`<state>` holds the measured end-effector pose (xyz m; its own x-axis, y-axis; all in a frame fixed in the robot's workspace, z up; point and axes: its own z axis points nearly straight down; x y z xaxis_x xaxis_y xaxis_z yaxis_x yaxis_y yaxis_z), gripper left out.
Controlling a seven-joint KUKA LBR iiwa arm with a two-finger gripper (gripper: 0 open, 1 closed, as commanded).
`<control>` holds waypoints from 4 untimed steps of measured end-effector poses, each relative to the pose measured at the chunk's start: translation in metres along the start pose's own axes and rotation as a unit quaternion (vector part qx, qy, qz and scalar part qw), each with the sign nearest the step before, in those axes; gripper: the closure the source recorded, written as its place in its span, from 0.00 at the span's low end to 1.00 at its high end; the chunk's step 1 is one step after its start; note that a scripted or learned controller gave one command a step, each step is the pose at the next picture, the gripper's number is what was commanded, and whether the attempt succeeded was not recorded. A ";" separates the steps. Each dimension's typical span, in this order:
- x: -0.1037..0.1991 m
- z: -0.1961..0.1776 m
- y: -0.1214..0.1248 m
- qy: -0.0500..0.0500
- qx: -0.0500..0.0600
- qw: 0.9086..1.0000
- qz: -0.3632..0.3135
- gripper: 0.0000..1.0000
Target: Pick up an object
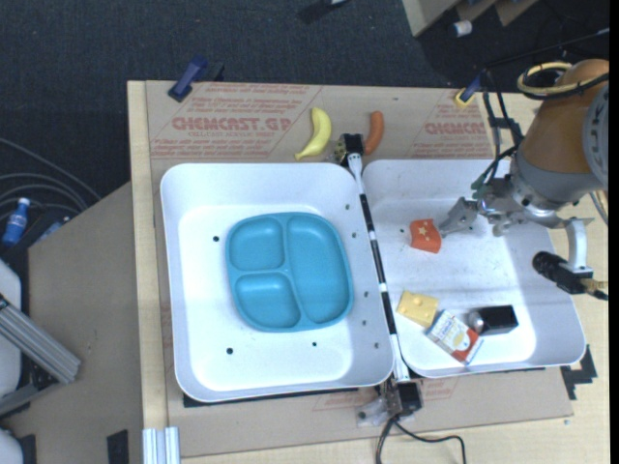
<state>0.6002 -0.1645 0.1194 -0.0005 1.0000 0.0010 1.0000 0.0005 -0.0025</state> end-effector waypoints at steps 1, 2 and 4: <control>0.048 0.035 0.067 0.000 -0.001 1.000 0.000 0.00; 0.048 0.024 0.067 -0.001 -0.003 1.000 -0.001 1.00; 0.067 0.035 -0.003 0.000 0.000 1.000 0.001 0.00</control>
<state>0.5974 -0.0974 0.0841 0.0006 1.0000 0.0010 1.0000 -0.0006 -0.0031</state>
